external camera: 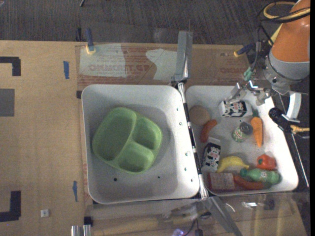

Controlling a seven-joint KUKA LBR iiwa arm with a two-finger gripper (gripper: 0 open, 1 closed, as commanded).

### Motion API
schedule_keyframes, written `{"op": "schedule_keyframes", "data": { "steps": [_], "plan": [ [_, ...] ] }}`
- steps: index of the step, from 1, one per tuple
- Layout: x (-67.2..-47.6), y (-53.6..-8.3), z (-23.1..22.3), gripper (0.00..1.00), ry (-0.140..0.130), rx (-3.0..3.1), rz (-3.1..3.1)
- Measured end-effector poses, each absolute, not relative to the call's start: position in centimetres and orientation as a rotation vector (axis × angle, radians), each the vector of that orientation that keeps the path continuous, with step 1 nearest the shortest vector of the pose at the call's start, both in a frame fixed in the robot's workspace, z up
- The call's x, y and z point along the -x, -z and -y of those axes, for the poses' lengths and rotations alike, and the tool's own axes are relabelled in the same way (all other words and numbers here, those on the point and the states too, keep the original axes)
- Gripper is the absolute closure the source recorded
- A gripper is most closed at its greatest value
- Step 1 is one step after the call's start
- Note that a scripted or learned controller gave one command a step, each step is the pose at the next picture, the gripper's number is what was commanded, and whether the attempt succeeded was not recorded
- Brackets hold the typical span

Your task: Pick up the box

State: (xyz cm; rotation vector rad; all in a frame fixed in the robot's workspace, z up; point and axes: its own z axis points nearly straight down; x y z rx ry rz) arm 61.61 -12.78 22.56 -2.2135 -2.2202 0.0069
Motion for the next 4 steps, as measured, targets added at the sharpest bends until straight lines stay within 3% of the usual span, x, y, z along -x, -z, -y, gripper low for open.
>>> {"op": "schedule_keyframes", "data": {
  "steps": [1,2,3,4],
  "plan": [
    [-54.7,-12.4,10.0,0.00,0.005,2.154,2.291],
    [-53.9,-13.6,12.1,0.00,-0.004,2.192,2.244],
    [-59.7,-8.5,11.3,0.00,0.000,2.269,2.171],
    [-64.8,-8.5,9.8,0.00,-0.021,2.307,2.122]
  ]
}}
